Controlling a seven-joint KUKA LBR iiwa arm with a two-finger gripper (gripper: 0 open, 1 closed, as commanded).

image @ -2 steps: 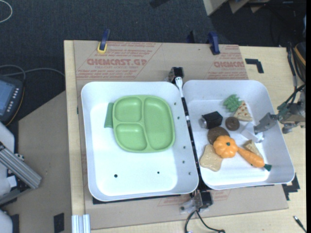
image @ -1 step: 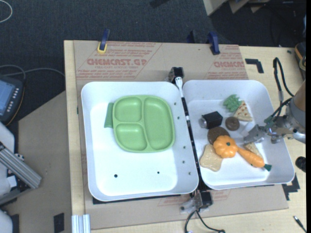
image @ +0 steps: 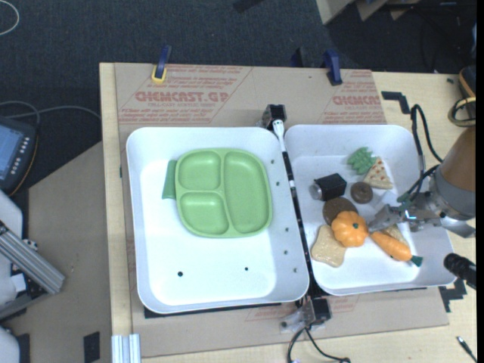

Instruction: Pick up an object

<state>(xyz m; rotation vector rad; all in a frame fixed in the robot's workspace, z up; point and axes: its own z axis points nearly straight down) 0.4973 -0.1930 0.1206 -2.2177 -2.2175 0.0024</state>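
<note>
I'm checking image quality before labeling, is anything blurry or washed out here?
Camera view: even lighting, soft shadows; the white bins look bright but keep their edges; the green plate is sharp; the tool near the carrot looks soft, its details hard to read.

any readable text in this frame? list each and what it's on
"CHEMCAST G P": red print on the brown board behind the left bin, repeated in lines; smaller lines below are blurred.
"CHEMCAS...": same print behind the right bin, partly legible.
Screen at far left: too blurred to read.

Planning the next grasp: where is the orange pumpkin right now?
In the right bin, the pumpkin sits between the carrot and the cracker.
</note>
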